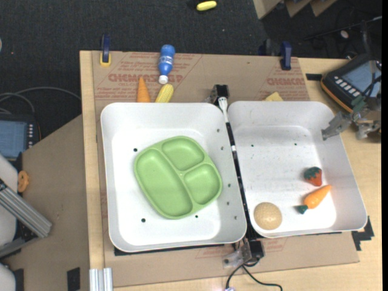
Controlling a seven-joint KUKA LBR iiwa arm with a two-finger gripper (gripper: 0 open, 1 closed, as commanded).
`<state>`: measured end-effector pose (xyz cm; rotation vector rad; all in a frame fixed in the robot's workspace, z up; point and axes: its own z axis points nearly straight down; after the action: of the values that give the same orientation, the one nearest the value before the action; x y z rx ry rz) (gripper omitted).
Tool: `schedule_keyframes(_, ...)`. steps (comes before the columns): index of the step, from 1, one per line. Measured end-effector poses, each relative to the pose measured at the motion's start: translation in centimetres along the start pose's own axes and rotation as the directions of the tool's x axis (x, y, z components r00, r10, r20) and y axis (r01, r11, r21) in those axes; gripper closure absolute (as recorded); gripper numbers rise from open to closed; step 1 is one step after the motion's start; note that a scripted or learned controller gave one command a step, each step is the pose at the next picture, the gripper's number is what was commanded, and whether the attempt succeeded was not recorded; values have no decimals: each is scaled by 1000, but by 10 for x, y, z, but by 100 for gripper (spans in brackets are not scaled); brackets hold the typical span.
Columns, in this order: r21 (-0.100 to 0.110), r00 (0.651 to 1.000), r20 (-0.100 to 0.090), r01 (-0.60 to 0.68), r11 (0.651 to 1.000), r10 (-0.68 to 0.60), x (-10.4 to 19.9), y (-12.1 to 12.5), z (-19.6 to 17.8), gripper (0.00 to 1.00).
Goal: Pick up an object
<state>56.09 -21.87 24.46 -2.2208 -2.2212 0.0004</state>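
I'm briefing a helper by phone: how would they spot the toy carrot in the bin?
Look at the right-hand white bin, near its lower right corner. The carrot lies there tilted, orange with a green tip, longer than the small strawberry above it and the tan round ball left.

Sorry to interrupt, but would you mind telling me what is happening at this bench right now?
A robot arm is set up to pick an object out of two white bins. Its gripper sits at the right bin's far right edge and is not touching any object. In that bin lie a toy carrot, a small strawberry and a round beige ball. The left bin holds a green divided plate. Nothing has been picked up yet.
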Motion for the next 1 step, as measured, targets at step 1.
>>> schedule_keyframes(1, -4, 1000, -1, 3, 1000, -3, 0, -29, 148, 0)
